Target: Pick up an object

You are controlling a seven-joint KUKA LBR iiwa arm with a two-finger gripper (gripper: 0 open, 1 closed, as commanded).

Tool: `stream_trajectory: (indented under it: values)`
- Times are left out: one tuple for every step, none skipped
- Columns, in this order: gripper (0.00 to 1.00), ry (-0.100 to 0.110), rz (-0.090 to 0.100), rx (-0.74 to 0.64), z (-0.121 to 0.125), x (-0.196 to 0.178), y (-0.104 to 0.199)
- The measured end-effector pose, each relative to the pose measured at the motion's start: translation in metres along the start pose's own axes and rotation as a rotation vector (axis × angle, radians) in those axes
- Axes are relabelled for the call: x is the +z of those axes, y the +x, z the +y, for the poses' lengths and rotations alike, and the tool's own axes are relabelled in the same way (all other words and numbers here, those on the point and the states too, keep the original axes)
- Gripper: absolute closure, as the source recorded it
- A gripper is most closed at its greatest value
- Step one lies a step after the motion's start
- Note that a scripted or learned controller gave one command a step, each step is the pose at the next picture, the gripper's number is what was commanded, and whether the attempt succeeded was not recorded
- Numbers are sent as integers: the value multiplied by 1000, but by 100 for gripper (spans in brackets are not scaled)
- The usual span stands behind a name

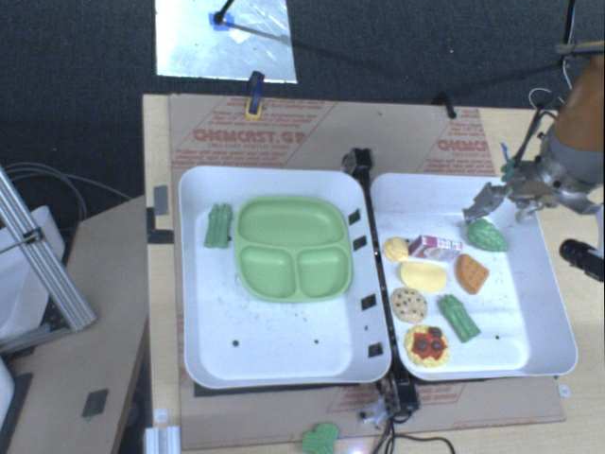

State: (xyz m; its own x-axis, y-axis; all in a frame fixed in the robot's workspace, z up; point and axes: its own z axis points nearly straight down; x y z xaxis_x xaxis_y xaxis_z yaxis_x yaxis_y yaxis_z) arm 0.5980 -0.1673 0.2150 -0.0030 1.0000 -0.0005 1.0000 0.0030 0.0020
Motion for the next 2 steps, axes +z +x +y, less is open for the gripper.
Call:
stream_trajectory:
  values:
    - [0,5,0,4,-20,48,-17]
    - [0,1,0,2,-23,132,-18]
